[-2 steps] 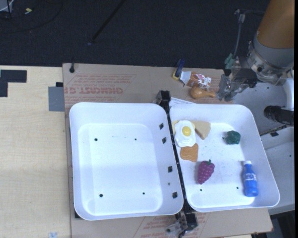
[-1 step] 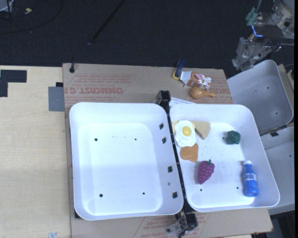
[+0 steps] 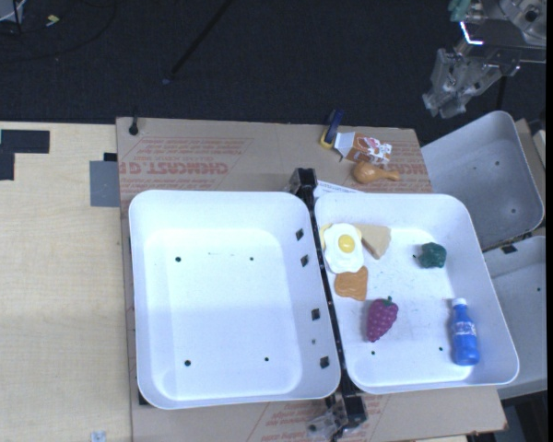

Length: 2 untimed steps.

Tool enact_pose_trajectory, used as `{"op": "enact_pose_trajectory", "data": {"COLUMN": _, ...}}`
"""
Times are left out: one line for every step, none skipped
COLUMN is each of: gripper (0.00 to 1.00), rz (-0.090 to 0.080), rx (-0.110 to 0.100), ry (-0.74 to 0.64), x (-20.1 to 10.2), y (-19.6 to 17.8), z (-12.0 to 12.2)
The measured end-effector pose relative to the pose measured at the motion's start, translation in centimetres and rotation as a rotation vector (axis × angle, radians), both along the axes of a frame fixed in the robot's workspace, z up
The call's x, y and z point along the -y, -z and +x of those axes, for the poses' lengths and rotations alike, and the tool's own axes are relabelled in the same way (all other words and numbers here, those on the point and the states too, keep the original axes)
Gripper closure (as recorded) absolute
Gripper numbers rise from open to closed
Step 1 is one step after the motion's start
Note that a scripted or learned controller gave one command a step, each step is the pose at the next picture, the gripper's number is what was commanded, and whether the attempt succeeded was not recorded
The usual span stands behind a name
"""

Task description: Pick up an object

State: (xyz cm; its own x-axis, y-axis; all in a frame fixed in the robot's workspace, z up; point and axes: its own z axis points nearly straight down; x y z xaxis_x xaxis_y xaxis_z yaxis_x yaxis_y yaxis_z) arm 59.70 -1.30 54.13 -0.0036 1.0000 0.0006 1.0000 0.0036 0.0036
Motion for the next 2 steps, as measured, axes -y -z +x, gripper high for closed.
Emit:
{"op": "enact_pose_trajectory", "data": {"gripper": 1.0, "rz": -0.003, "rx": -0.007, "ry": 0.008, "x": 5.5, "y": 0.5, "z": 4.1}}
{"op": "enact_pose_trajectory", "data": {"gripper": 1.0, "rz": 0.001, "rx": -0.024, "ry": 0.004, "x": 4.4, "y": 18.7, "z": 3.5}}
